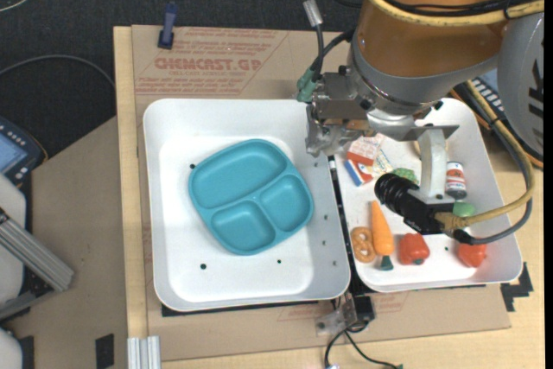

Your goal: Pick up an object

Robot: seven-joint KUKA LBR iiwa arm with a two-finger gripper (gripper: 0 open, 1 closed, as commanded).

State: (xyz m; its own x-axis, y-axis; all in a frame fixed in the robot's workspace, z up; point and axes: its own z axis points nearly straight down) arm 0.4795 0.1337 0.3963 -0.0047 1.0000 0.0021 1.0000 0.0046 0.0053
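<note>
Gripper (pixel 323 134) sits just up and right of the teal plate (pixel 250 196), honestly can't tell if it's spread or closed, so I'd shift it further right of the plate to the carrot (pixel 381 227) in the neighbouring bin (pixel 486 162), drop straight and pinch across its width.

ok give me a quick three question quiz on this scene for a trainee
1. True or false: the teal divided plate lies in the same bin as the carrot.
2. Which lies right beside the carrot? A) pretzel B) spoon C) cup
3. Fill in: the plate has ___ compartments.
Key: 1 false, it lies in the left bin; 2 A; 3 three.
</note>
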